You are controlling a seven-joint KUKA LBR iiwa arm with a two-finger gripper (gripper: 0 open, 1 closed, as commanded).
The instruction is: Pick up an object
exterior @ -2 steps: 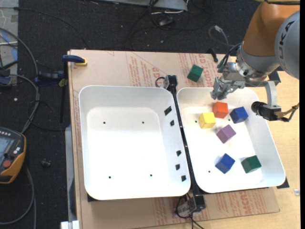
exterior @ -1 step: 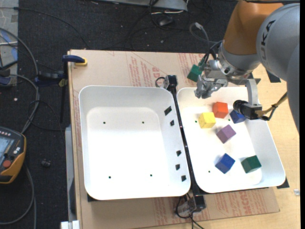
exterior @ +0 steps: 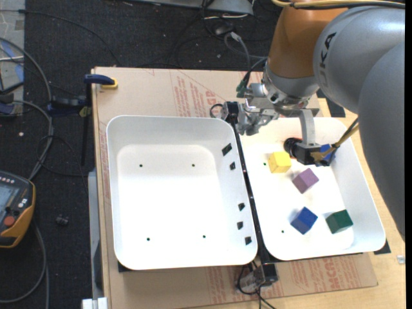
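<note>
The grey KUKA arm [exterior: 360, 50] comes in from the right, its orange band [exterior: 296, 31] sitting above the wrist, and its gripper [exterior: 252, 122] hangs over the far left corner of the right bin [exterior: 367, 237], close to the wall shared with the left bin [exterior: 129, 250]; whether the pincer is apart or together cannot be told from this slant. Four blocks lie on the right bin's floor: a yellow cube [exterior: 279, 162] nearest the gripper, a purple cube [exterior: 305, 179] just beside it toward the front, then a blue cube [exterior: 303, 220] and a green cube [exterior: 338, 221] near each other at the front (all four apart from the gripper). Both bins rest on a cardboard-covered bench [exterior: 161, 89].
</note>
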